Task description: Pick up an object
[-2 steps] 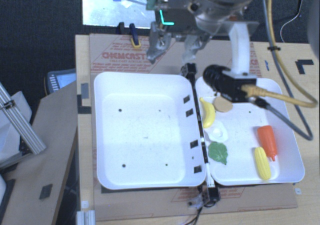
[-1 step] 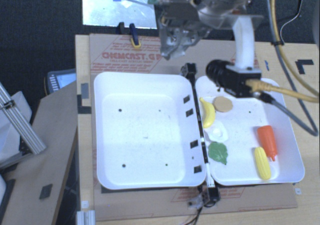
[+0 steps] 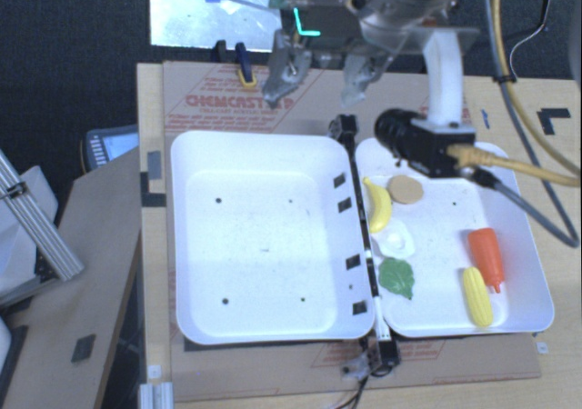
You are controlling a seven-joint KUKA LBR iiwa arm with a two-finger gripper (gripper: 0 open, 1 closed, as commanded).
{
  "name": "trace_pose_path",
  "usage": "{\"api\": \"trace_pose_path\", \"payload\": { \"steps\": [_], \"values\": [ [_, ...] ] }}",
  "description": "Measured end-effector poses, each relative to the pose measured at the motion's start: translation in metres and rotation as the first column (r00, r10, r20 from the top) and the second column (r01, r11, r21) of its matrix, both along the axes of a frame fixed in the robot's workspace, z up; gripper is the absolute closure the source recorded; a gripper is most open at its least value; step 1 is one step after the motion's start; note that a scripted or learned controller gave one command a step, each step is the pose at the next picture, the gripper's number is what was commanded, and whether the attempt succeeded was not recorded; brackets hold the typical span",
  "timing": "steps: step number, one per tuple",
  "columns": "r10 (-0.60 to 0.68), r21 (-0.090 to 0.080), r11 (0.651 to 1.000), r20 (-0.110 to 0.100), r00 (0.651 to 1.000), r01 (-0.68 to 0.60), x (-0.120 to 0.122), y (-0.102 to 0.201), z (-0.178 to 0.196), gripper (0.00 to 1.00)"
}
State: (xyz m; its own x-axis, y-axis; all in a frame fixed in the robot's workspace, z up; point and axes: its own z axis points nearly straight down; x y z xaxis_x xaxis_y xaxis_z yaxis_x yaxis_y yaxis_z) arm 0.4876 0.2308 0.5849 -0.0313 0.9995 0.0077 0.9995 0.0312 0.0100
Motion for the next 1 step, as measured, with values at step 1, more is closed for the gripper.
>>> {"api": "trace_pose_path", "payload": {
  "steps": [1],
  "values": [
    [0.002,0.001,1.0,0.002,1.0,-0.002,0.0003,0.0,0.0107,1.0]
  ]
}}
